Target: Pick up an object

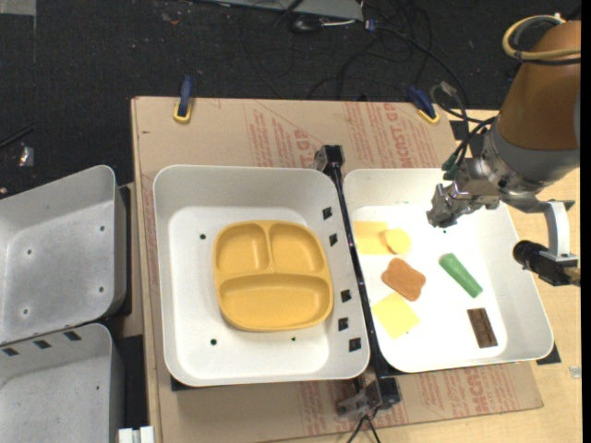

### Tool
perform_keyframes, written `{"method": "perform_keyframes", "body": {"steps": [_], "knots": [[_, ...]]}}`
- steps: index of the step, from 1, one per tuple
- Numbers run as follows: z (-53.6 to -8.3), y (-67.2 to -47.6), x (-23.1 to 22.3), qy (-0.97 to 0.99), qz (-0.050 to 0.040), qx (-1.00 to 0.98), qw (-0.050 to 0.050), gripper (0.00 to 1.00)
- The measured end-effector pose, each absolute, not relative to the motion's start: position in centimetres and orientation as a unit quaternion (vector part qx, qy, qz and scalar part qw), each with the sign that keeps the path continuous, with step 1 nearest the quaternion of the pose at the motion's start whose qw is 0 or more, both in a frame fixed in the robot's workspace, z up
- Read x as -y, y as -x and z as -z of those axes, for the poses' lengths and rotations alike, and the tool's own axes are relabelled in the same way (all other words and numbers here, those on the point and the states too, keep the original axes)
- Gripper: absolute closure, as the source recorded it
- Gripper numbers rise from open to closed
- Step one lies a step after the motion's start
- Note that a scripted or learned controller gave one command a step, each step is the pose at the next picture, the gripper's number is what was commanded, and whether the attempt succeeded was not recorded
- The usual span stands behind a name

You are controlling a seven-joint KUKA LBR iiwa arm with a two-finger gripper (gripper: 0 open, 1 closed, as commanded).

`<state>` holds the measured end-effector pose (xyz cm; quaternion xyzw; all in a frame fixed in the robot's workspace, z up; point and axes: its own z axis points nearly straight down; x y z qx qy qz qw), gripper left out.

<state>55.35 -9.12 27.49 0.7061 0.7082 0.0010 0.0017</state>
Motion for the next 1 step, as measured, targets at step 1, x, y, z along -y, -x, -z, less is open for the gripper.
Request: {"method": "perform_keyframes", "body": {"steps": [1], "knots": [[-26.47, -55.40, 3.42, -0.704, -0.0002, -0.710, -0.001, 1.00]]}}
